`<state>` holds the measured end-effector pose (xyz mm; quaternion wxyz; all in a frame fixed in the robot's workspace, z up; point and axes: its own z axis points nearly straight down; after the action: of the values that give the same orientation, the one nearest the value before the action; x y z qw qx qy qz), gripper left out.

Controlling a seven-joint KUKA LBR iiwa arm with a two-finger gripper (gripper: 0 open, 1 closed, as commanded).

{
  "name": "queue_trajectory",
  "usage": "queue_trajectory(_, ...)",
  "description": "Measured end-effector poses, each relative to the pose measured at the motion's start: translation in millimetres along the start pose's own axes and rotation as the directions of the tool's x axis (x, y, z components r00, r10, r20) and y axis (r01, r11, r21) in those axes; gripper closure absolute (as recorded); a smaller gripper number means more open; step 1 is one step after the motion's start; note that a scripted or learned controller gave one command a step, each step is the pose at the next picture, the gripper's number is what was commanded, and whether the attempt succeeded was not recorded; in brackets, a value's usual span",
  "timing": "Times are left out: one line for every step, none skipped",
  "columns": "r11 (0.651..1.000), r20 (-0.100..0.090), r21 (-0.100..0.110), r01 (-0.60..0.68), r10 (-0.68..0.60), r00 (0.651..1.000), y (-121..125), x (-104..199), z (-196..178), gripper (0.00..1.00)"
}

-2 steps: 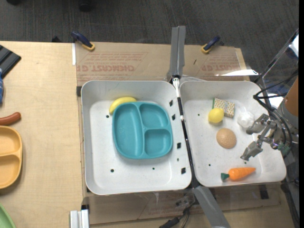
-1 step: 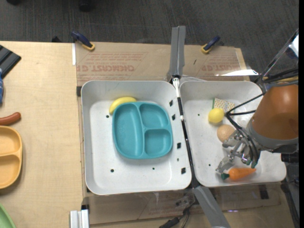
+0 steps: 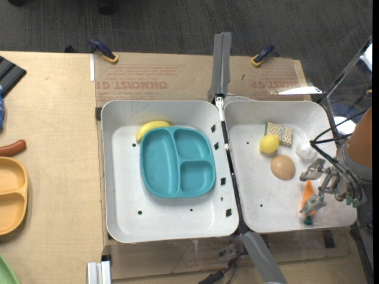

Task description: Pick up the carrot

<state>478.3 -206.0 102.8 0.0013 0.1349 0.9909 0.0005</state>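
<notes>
The carrot (image 3: pixel 306 195), orange with a green end (image 3: pixel 308 219), lies near the front right corner of the right bin (image 3: pixel 260 218). My gripper (image 3: pixel 312 190) reaches in from the right and hangs right over it, open. One metal finger (image 3: pixel 309 174) sits just past the carrot's upper tip, and the other fingertip (image 3: pixel 314 205) rests beside its lower half. The carrot lies on the bin floor and is not clamped.
In the right bin there are also a yellow lemon (image 3: pixel 269 144), a speckled sponge block (image 3: pixel 279 133), a brown egg-shaped thing (image 3: pixel 283 167) and a small white item (image 3: pixel 304 152). The left bin (image 3: pixel 118 218) holds a teal divided plate (image 3: pixel 177 161) and a banana (image 3: pixel 153 126).
</notes>
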Motion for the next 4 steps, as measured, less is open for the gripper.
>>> queue_trajectory(1.000,0.003,-0.002,-0.003,0.003,1.000,1,-1,-9,1.00)
queue_trajectory(0.999,0.003,0.001,0.034,-0.034,0.999,-12,-17,-123,1.00)
queue_trajectory(0.998,0.000,0.000,0.058,-0.058,0.998,57,-18,-101,1.00)
queue_trajectory(0.999,0.002,0.002,0.036,-0.036,0.999,-3,-20,-125,1.00)
